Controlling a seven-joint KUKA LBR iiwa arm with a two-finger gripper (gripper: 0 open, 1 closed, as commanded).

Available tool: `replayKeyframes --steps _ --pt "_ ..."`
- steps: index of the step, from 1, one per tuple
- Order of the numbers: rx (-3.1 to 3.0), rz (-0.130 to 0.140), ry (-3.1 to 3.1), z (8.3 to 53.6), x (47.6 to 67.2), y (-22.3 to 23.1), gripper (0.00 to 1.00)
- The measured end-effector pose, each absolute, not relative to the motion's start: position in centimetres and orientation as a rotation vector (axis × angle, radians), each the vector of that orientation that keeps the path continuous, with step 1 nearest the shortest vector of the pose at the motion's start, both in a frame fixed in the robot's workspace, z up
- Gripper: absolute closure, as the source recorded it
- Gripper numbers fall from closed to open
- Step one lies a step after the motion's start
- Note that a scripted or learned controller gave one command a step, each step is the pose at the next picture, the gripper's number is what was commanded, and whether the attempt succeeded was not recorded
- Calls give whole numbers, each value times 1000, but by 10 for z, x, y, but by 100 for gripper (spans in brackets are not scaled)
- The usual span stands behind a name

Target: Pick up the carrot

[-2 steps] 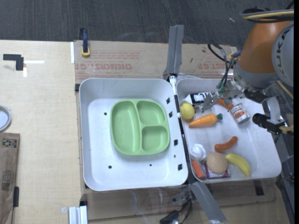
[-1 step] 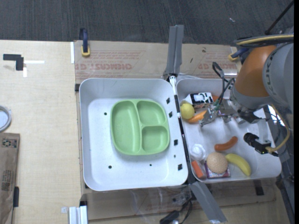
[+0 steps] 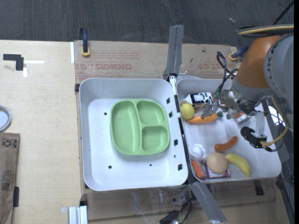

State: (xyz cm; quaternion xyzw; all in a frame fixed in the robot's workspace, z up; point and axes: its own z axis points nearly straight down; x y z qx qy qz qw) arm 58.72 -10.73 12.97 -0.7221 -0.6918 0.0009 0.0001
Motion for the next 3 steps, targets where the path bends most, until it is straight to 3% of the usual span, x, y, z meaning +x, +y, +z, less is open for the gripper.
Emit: replayKeyframes --steps 1,2,3 --pt "-2021 3 -2402 91 585 -122 0" --pt "-1928 5 -2476 91 620 -110 0" --pt "-1934 16 -2475 100 619 -116 100"
